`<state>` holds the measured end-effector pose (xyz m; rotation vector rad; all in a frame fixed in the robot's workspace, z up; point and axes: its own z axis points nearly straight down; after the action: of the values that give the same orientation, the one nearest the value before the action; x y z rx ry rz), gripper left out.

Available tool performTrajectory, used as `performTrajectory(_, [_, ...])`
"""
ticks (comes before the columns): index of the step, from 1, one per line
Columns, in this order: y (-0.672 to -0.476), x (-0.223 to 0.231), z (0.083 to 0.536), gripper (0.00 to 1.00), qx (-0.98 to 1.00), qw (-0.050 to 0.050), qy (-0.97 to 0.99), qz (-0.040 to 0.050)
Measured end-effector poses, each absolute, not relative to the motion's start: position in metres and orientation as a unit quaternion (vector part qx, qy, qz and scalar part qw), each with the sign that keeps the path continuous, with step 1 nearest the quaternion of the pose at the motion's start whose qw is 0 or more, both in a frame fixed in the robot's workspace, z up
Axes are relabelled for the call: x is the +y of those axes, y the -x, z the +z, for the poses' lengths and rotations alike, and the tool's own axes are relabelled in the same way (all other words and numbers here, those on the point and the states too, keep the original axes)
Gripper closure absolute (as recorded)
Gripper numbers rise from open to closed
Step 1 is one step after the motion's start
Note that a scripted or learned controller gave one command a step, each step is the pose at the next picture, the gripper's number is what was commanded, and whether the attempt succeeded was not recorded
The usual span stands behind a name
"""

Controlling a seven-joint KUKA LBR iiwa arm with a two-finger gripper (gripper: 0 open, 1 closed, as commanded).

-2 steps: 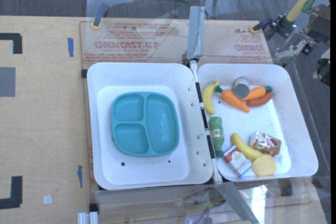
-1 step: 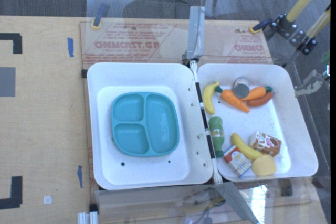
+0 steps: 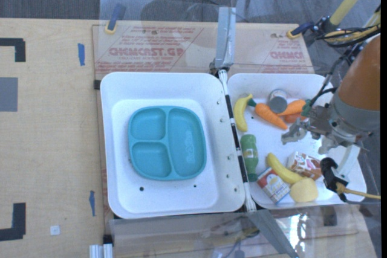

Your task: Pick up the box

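The box [image 3: 274, 185] lies in the right bin [image 3: 266, 83], below and left of the gripper [image 3: 294, 132], touching a yellow banana [image 3: 283, 168] and a lemon [image 3: 304, 190]. The left bin [image 3: 115, 130] holds a blue plate [image 3: 167, 143]. The gripper hangs over the carrots [image 3: 270, 116], and I cannot tell its grip

red print on the clear sheet [image 3: 157, 45] behind the bins looks like "chemcast gp", mirrored; rest unreadable.

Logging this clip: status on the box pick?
Gripper over right bin, nothing seen held. Box at bin's front, untouched. Banana overlapping it.
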<state>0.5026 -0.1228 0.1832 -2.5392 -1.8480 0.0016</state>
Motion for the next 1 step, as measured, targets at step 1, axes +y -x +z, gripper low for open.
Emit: performTrajectory(1, [-0.6090, -0.1578, 0.3040, 0.00, -0.564, 0.000, 0.825, 0.0004])
